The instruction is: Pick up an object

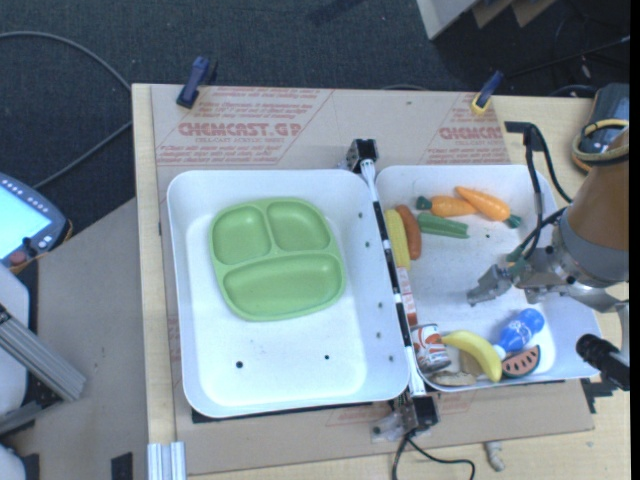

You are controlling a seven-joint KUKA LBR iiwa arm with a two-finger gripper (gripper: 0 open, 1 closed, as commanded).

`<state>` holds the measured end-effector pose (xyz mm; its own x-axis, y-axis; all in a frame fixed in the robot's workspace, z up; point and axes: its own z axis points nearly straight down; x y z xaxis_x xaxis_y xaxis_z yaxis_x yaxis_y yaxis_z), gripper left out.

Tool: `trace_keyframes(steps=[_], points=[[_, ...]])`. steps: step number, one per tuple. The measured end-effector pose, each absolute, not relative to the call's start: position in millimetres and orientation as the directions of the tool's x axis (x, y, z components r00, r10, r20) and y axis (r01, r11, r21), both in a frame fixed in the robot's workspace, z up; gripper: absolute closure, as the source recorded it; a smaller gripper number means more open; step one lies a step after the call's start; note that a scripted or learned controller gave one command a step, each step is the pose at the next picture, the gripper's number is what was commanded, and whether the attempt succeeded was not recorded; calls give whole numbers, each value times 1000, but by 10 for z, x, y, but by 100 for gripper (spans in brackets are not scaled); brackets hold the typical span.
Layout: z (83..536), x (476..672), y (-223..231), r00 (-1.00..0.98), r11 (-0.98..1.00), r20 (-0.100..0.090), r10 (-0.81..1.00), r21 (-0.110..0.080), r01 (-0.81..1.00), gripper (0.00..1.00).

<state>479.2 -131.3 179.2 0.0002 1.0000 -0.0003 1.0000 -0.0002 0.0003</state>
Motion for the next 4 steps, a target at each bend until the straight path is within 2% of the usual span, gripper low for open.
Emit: trace_keyframes(steps=[1, 2, 3, 4], points=[[842, 5283, -1801, 1, -1, -1, 1000, 0, 1000, 0], [842, 4786, -2168, 0, 0, 3, 1000, -3, 1000, 0], [845, 5493, -2188, -6, 6, 8, 1000, 0, 1000, 0], [850, 6051, -2084, -2, 2, -1, 1000, 2, 1000, 0]])
